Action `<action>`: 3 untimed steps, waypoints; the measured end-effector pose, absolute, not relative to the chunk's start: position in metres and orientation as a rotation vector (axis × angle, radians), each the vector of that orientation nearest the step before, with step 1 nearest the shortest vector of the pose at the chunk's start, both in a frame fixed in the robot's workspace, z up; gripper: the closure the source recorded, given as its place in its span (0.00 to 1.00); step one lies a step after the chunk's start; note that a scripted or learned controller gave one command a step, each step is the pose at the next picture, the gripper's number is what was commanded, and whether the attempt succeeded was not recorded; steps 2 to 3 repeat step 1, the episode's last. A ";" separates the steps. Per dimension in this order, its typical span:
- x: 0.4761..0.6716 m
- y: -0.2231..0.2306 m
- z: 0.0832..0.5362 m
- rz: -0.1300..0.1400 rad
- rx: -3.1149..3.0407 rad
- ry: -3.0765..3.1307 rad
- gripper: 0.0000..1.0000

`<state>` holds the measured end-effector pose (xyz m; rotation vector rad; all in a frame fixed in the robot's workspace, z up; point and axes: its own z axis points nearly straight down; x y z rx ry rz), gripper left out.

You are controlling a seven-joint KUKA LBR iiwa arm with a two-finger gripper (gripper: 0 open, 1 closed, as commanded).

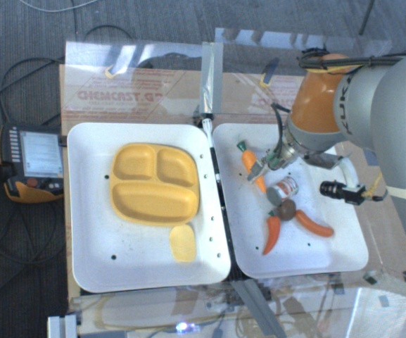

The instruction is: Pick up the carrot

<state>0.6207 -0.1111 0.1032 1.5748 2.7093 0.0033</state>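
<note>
- Noted nearest, low in the frame, a pale yellow slab [183, 243] in the left bin [90, 259], just below a yellow divided plate [155, 183].
- Placed the carrot [248, 160] in the upper left of the right bin [343, 259], green top toward the frame's top, body slanting down and right.
- Found the gripper [260, 170] low over the carrot's lower half, crossing it. Could not tell how far open it stood, nor whether it had hold of anything.
- Judged the step in hand to be the grasp itself, with the lift not yet made.
- Judged the next move to call for a firm close across the carrot's body, then a straight rise clear of the small can [285, 187] just beside it, down and right.
- Logged orange-red pieces [271, 234] lower in the same bin, meeting at a dark lump [285, 208]. Reckoned them easy to mistake for the target.
- Lost the carrot's middle under the gripper. Could not make out any contact there.
</note>
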 end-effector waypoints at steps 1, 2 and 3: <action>0.643 -0.061 0.191 -0.002 1.799 2.573 1.00; 0.643 -0.061 0.191 -0.002 1.799 2.573 1.00; 0.643 -0.061 0.191 -0.002 1.799 2.573 1.00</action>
